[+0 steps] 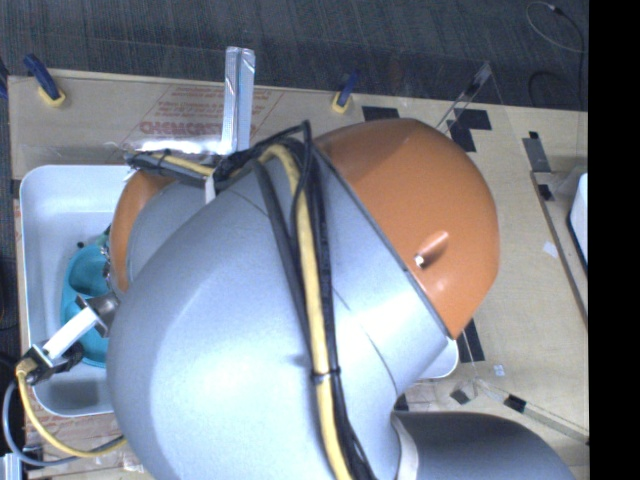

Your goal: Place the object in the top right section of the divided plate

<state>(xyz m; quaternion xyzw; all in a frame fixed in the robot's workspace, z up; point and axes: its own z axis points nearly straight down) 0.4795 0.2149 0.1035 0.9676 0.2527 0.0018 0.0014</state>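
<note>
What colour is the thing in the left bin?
Teal blue, seen in the camera view beside the arm.

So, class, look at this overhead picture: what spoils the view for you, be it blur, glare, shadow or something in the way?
Camera view: the arm sits close to the lens and blocks most of both bins; its grey shell looks soft, slightly out of focus, with a broad pale sheen; the orange band is evenly lit, no hard glare; a teal object in the left bin peeks out beside it, partly hidden.
</note>
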